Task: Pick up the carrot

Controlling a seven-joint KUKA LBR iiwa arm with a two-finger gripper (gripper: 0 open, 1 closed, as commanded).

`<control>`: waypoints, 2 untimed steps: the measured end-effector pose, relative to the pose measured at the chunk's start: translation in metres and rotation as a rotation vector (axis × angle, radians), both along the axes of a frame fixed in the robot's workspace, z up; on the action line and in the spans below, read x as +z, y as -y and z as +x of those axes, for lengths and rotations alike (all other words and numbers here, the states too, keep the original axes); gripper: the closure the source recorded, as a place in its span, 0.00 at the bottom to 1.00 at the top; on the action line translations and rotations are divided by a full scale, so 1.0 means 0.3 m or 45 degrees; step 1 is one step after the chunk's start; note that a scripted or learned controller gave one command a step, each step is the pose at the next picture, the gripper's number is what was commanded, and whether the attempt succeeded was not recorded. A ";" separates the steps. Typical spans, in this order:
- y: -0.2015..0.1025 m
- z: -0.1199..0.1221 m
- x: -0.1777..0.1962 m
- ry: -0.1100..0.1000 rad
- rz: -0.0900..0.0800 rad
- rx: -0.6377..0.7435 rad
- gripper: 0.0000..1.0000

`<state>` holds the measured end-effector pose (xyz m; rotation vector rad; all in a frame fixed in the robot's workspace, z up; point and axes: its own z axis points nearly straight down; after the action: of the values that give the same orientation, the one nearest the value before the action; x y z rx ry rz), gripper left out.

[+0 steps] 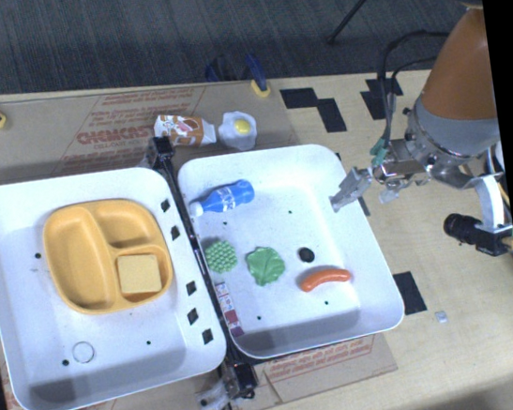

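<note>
Carrot [325, 278] lies untouched in the right bin [369, 299], near its front right corner.

Hand [348, 192] hovers at that bin's right rim, well apart from the carrot, grasping nothing; whether released or clenched, I cannot tell.

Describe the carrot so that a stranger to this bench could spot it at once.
Start at the right white bin, the one nearer the arm. Go to its near right corner: the carrot lies there flat on the floor, just below a small dark round piece. It is the one orange, sausage-shaped item, unlike the leafy green piece to its left.
</note>
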<state>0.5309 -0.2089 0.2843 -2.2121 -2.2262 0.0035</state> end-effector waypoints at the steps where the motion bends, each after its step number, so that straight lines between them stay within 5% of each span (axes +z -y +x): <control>1: -0.152 -0.087 -0.281 -0.003 0.001 0.087 0.00; 2: -0.376 -0.184 -0.382 -0.002 0.001 -0.032 0.00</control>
<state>0.4757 -0.0961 0.1697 -2.2383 -2.1969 0.0044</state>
